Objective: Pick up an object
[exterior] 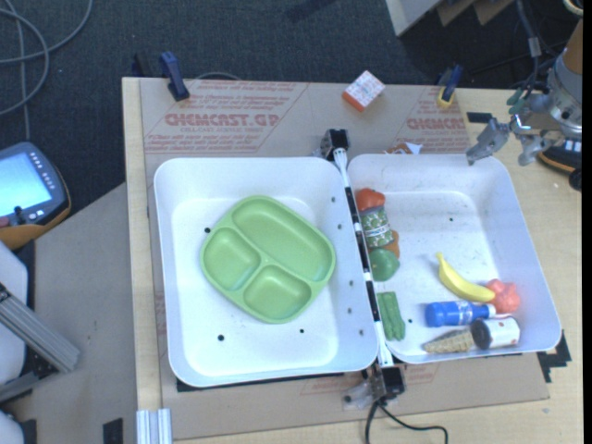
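Camera view, from above at a slant. Saw pickable objects bunched in right bin (518,202): yellow banana (462,283) near front right, blue bottle (457,314) just in front of it, orange toy (504,294) beside banana's right end, white tube (499,332) and cone (448,343) along front wall. Found green pod (390,314) and green-wrapped bottle (377,234) lying against left wall. Noted pincer (509,137) at far right corner, above bin rim, fingers spread apart, gripping nothing. Logged green divided plate (268,258) in left bin (185,192). Spotted small box (363,91) on tabletop (231,109) behind bins.
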`<state>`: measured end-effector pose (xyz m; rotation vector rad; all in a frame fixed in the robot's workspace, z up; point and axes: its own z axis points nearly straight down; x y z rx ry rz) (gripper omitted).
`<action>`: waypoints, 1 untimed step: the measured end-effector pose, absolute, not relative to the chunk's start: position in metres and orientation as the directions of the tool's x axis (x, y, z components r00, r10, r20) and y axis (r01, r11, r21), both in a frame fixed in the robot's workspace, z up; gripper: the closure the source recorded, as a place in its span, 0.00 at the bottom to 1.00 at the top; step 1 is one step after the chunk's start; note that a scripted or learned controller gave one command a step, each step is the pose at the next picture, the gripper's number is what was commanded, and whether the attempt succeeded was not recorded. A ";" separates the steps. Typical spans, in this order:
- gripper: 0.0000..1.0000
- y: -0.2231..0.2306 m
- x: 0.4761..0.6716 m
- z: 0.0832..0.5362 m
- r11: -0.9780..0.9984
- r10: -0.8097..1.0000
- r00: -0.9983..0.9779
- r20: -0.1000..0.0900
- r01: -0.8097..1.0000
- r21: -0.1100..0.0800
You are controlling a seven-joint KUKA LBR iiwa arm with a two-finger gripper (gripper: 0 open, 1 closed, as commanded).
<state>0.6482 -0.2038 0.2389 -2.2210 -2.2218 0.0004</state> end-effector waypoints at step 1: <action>0.00 -0.193 0.596 0.196 -0.002 1.000 0.002 0.002 1.000 -0.007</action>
